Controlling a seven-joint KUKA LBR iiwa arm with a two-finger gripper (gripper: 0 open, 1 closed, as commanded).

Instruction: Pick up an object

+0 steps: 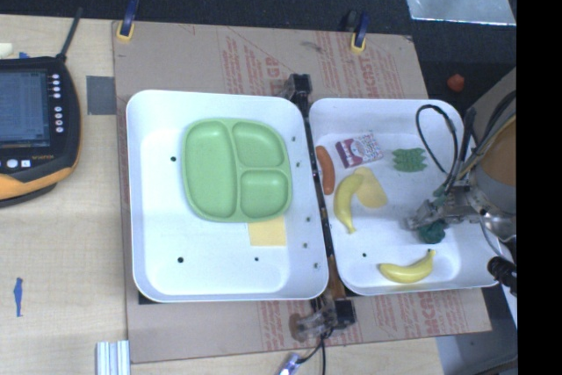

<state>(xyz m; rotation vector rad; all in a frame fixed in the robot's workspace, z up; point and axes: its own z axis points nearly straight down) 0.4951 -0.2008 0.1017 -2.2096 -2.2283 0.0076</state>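
- My claw (432, 222) sits low in the right bin (386, 281), near its right wall, and my arm (496, 158) comes in over that wall.
- A dark green thing (431, 233) lies right under my claw, touching it or nearly so; I cannot tell whether it is between my fingers, nor how far my claw is spread.
- The right bin also holds two bananas: one (349, 199) curved upright near the left wall, resting on a pale yellow slice (373, 193), the other (407, 270) lying flat near the front wall.
- An orange sausage (326, 169) lies along the right bin's left wall, just beside the upright banana.
- A small packet (358, 150), dark red and white, lies near the bin's back; it bears print, but too small for me to read.
- A green leafy piece (409, 159) lies to the right of the packet, apart from it.
- The left bin (154, 215) holds a green plate (236, 169) with three compartments, and a yellow square (267, 233) touching its front edge.
- Both bins rest on a cardboard sheet (219, 57) printed with red lettering I cannot make out.
- A pendant (31, 132) with a screen lies on the table (61, 277), left of the sheet.
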